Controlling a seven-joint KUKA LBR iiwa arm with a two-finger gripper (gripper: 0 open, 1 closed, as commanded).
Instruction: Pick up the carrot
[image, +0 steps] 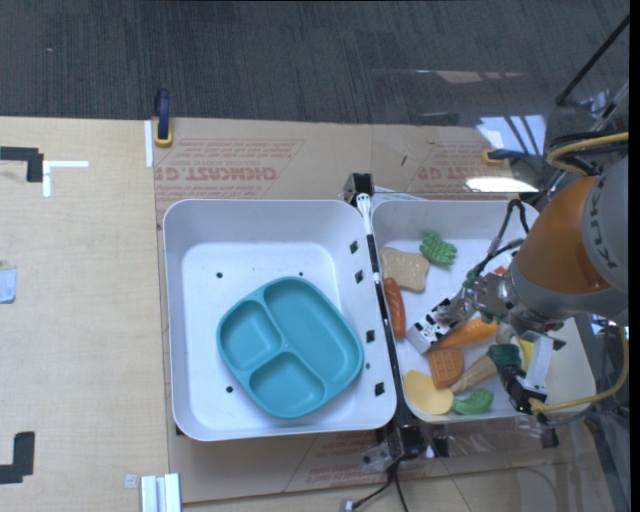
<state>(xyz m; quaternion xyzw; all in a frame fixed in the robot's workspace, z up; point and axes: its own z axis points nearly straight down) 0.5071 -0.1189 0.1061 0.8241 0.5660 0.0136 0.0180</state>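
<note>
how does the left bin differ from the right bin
The left bin holds a single teal divided plate; the right bin holds a scatter of toy food, among them an orange carrot, a toast slice and a green piece. The gripper is down in the right bin, while the left bin has no arm over it. Both are shallow, white and sit side by side.

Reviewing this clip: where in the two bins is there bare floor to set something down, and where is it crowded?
Free: the left bin around the teal tray, mostly its back strip and left edge. Crowded: the right bin, where the pincer, carrot, bread slice, sausage and green toy cluster.
</note>
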